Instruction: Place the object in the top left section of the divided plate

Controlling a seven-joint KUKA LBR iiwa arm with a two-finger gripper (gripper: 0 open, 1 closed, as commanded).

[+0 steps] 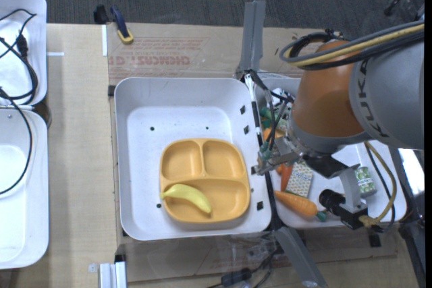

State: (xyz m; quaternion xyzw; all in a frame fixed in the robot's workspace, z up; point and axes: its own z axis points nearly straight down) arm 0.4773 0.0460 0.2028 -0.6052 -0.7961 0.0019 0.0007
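One fixed camera looks down at a slant on both bins (128, 165); the arm (364, 98) enters from the right.

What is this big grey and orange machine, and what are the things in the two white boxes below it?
It is a robot arm, seen by one camera looking down at a slant. It reaches in from the right, over the right bin. Its hand is hidden under the arm, so I cannot tell if it holds something. The left bin holds a yellow divided plate with a banana in its large lower section. The right bin has a carrot and other small items.
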